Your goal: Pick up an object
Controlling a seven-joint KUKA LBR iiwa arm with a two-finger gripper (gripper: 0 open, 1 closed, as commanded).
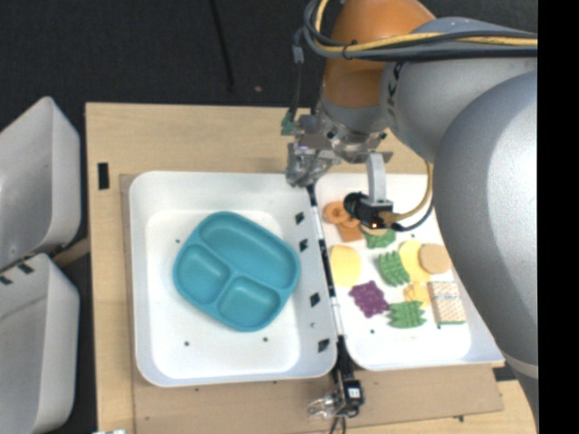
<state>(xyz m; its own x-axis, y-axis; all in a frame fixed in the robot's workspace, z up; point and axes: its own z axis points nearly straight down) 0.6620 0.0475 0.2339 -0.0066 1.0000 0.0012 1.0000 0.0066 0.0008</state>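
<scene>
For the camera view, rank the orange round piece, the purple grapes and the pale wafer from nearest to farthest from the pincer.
1. Orange round piece, top left of the right bin, beside the pincer.
2. Purple grapes, lower middle of that bin.
3. Pale wafer, its lower right.

You see wooden bench (181,125), two white bins on it, touching side by side. Left bin (149,351): blue three-compartment tray (237,269) lies flat near bin middle, askew to bin walls. Right bin (475,346) sits near bench right edge. Beyond bench left edge: two white padded shapes (32,188), one behind other.
</scene>
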